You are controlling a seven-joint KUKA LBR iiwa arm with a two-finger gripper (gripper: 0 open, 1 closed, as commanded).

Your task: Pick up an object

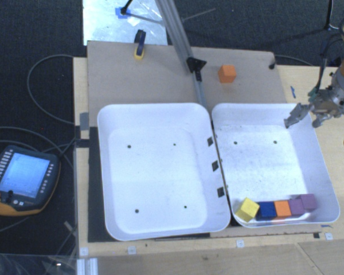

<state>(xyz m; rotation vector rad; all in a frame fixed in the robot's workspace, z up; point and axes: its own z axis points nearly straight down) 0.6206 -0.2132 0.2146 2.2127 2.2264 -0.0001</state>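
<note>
Two shallow white bins are seen side by side on the counter [178,82], the left bin [106,171] and the right bin [324,179] touching along their inner rims, where three small dark clips are fixed. Five small blocks are gathered in a row against the near wall of the right bin: a yellow block [247,209] tilted at the left end, then a blue block [267,210], an orange block [282,208], a light purple block [297,205] and a darker purple block [308,201] at the right end, each touching or just beside its neighbour. A further orange cube [227,73] is set on the bare counter behind the right bin, well apart from the row. The gripper [307,117] is held over the far right corner of the right bin, at its rim, with the grey arm reaching in from the right edge. Its jaws are spread apart, two prongs being visible with a gap between them, and nothing is gripped. The gripper is well apart from the blocks at the near wall. A slanted metal pole [175,24] is seen crossing the counter from the top toward the seam between the bins. A yellow and blue clamp [140,43] is fixed at the far edge of the counter. An orange-rimmed control pendant [22,179] with a lit screen is laid on the dark floor to the left, with cables looped near it.
</note>
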